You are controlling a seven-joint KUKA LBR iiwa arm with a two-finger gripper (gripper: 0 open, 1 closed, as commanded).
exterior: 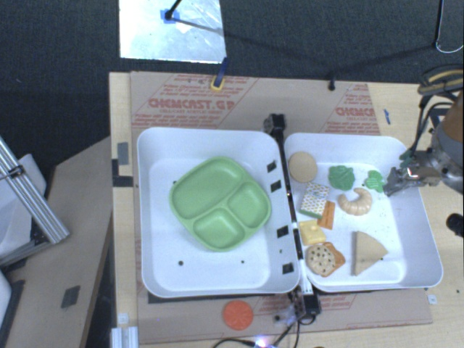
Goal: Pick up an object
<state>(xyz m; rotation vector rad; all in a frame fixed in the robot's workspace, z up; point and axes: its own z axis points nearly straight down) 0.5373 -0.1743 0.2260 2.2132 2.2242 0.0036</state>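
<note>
The right bin (417, 238) holds several toy foods: a tan bun (303, 167), a green leafy piece (341, 176), a small green piece (374, 180), a curled shrimp-like piece (356, 203), a speckled cracker (315, 199), an orange stick (328, 214), a yellow cheese block (312, 233), a brown cookie (324, 259) and a tan wedge (368, 252). My gripper (397, 180) hangs at the right bin's right side, just right of the small green piece, fingertips pointing left. I see nothing between its fingers.
The left bin (156, 267) carries a green divided plate (220, 203). A black divider with clips (286, 209) runs between the bins. An orange disc (238, 313) lies on the bench below the bins. Cables hang near the arm at the right.
</note>
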